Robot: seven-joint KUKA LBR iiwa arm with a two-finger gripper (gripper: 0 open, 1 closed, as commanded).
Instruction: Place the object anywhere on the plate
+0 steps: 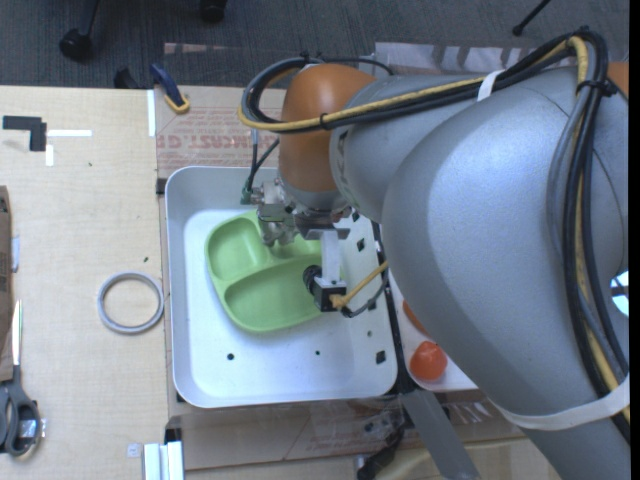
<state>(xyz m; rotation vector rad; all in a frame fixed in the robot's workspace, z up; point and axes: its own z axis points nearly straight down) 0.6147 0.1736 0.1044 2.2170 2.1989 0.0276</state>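
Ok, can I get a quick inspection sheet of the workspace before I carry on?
Surface: white bin on cardboard; wooden bench to its left.
Job's things: green divided plate in the bin, its visible part bare; orange object off the plate, by the arm's edge.
Clutter: tape ring and scissors on the bench.
Grippers: end effector above the plate; cannot tell whether it holds anything.
Cables: yellow and black cables along the arm.
Surroundings: office chair base on carpet.

Even light falls from overhead — the grey arm [480, 198] shows soft sheen, the white bin [270, 368] faint shadow.
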